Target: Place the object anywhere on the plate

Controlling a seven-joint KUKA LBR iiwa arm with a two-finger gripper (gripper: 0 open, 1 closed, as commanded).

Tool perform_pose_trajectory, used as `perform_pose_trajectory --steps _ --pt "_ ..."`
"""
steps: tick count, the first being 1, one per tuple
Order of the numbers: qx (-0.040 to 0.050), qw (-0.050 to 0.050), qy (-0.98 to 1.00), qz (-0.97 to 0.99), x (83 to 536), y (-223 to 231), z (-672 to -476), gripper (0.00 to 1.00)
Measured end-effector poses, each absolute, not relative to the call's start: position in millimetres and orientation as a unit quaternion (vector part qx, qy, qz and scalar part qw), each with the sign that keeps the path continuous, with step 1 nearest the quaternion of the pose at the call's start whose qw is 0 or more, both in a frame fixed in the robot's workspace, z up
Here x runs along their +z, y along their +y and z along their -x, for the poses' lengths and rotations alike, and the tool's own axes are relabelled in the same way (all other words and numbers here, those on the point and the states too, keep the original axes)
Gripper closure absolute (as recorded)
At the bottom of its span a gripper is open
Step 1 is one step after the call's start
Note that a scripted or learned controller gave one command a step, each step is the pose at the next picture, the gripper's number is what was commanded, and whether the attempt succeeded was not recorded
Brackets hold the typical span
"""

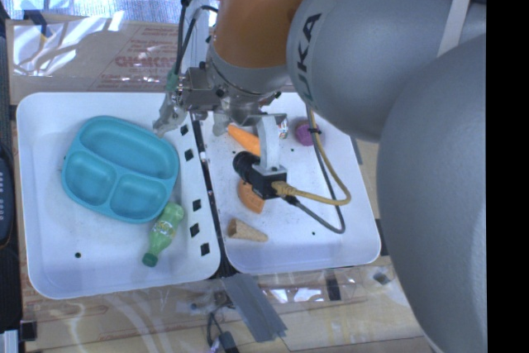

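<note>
A blue three-compartment plate [120, 168] lies in the left bin [41, 260]. My gripper [194, 121] hangs over the divider between the two bins, just right of the plate's upper right corner. It is open and I see nothing between its fingers. An orange carrot [242, 136] lies in the right bin [347, 248] just right of the gripper. Partly hidden by the black wrist unit [258, 174], an orange piece [250, 197] sits below it. Farther down lies a tan cone [246, 231].
A green bottle [163, 232] lies in the left bin below the plate's lower right corner. A small purple object [307, 133] sits in the right bin under the arm. A yellow cable [318, 198] loops over the right bin's floor. The big grey arm covers the right side.
</note>
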State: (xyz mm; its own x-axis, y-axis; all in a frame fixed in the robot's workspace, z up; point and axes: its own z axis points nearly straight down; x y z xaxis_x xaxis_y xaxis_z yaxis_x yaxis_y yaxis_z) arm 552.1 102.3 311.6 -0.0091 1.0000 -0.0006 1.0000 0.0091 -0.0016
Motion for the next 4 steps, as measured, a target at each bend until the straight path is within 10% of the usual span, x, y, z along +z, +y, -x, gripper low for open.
perform_pose_trajectory --steps 1,2,3,4 --pt "0.0016 0.0 -0.713 0.701 321 103 -552.4 1.0" --pt "0.0066 0.004 -0.71 0.704 196 109 -524.7 1.0" --pt "-0.0028 -0.003 -0.709 0.706 344 34 -527.5 1.0" --pt "0.0067 0.005 -0.71 0.704 189 37 -595.8 1.0"
